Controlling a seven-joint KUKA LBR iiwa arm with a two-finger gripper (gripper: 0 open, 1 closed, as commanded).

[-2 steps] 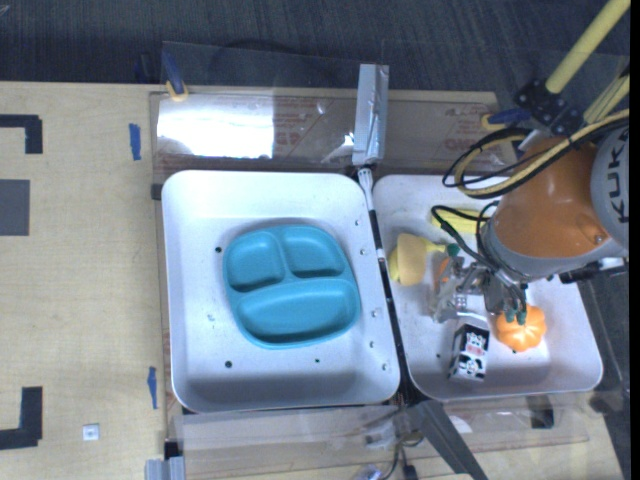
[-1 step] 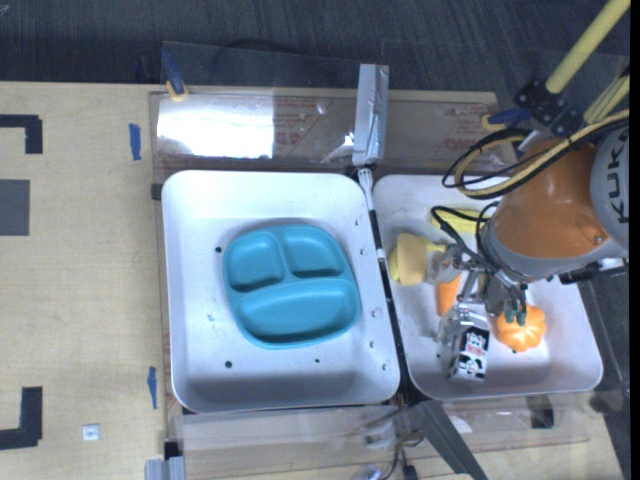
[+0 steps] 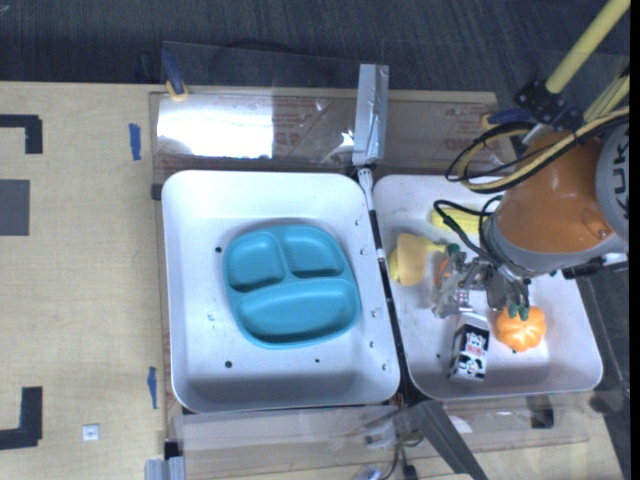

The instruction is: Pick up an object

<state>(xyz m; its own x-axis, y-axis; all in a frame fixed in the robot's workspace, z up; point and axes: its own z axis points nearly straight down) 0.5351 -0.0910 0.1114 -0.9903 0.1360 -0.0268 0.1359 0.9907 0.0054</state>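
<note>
Blue and glossy, a divided plate [image 3: 290,283] with 3 compartments lies flat in the middle of the left bin [image 3: 190,208]. It is the only thing there, and its 2 smaller sections face the far wall. The bin sits on a pale wooden bench [image 3: 70,268]. A sheet of clear film [image 3: 250,123] lies along the far side of the bin.

Across the shared wall, the right bin [image 3: 575,373] holds the loose things that can be picked. Nearest that wall, towards the far half, is a pale yellow piece [image 3: 408,259]. Just right of it, the gripper [image 3: 465,293] is down low inside the bin, over the middle of the floor. I cannot tell whether it is spread or closed, because its metal parts blur together at this angle. No object can be seen held in it.

Just in front of the gripper, a small black-and-white carton [image 3: 468,353] lies near the bin's front wall. Right of the carton, beside the gripper, is an orange pumpkin [image 3: 520,328] with a green stem. The arm [image 3: 555,203], with its orange band, comes in above the bin's far right part.
</note>
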